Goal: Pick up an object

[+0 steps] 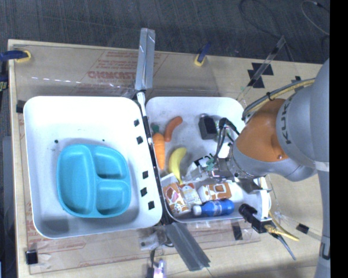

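My gripper [211, 168] is low in the right bin [188, 106], just right of the yellow banana [177, 161]; the wrist and orange band hide its fingers. Around it lie an orange carrot [159, 148], a reddish sausage-shaped toy [173, 127], a black block [207, 127], a blue bottle [216, 208] and brown-and-white packets [177, 197] along the bin's near side.
The left bin [37, 112] holds a blue divided plate [94, 179]. A grey divider bar [144, 59] runs between the bins at the back. Cables arc over the right bin's far corner beside the arm.
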### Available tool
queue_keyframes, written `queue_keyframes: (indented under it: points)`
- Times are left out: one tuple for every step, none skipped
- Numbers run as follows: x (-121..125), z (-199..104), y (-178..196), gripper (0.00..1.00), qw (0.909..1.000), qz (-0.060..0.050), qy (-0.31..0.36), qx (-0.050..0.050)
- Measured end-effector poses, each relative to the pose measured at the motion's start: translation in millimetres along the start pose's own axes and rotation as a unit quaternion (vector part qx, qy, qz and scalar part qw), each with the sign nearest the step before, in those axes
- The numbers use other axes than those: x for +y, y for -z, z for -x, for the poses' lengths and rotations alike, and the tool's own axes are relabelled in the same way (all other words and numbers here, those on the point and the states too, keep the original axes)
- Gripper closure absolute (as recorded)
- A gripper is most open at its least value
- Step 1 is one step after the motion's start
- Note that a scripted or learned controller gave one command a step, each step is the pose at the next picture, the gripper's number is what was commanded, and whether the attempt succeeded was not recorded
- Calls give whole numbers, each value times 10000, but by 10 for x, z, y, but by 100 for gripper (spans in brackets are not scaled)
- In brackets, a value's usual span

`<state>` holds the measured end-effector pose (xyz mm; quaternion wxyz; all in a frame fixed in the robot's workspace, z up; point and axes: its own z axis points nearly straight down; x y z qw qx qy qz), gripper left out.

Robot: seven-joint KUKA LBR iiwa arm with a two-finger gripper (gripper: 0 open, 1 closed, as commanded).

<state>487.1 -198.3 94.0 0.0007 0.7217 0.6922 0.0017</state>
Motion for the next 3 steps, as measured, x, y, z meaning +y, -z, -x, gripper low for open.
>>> queue_keyframes:
  points:
    - [998,-11,-21,0,9964,-21,848,-5]
    - [1003,-24,77,100,9961,-31,883,-1]
    - [1314,-536,959,100,9979,-29,653,-3]
